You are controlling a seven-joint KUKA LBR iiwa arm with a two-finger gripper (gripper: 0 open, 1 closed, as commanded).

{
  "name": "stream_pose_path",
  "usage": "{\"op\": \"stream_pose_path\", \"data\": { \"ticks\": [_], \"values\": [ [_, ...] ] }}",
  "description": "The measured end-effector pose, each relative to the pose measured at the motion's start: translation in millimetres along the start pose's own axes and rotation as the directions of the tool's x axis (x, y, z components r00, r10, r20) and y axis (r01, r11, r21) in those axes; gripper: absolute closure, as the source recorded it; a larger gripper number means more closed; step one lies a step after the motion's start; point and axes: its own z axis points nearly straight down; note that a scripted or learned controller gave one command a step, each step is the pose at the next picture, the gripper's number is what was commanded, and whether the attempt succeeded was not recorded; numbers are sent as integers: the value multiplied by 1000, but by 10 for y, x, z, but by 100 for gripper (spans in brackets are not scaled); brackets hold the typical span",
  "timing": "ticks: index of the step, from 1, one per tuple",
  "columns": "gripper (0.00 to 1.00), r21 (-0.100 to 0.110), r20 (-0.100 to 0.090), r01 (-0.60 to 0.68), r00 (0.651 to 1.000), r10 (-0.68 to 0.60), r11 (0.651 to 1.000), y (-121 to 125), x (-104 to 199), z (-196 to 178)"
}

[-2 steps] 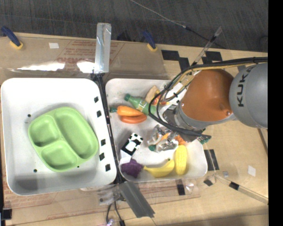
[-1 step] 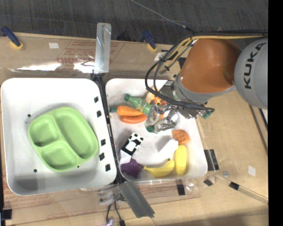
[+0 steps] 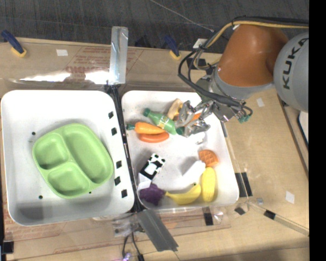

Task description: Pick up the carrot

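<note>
The carrot (image 3: 147,128) is an orange piece lying flat at the left side of the right bin (image 3: 174,152), with a redder orange piece (image 3: 154,137) just below and touching it. A green bottle (image 3: 161,120) lies beside them on the right. My gripper (image 3: 191,118) hangs low over the bin's upper middle, right of the bottle and about a hand's width right of the carrot. Its silver fingers (image 3: 184,113) stand apart with nothing between them.
The right bin also holds a tan item (image 3: 175,107), an orange fruit (image 3: 207,156), a white object (image 3: 193,171), two yellow bananas (image 3: 188,194), a purple item (image 3: 151,193) and a black-and-white block (image 3: 152,165). A green divided plate (image 3: 71,159) lies in the left bin (image 3: 16,113).
</note>
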Motion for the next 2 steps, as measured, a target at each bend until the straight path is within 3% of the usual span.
{"op": "stream_pose_path", "data": {
  "ticks": [1, 2],
  "values": [
    [100, -3, -1, 311, 950, -311, 950, 32, 208, -150],
    [100, -6, 0, 568, 823, -568, 823, 970, -118, -406]
  ]
}}
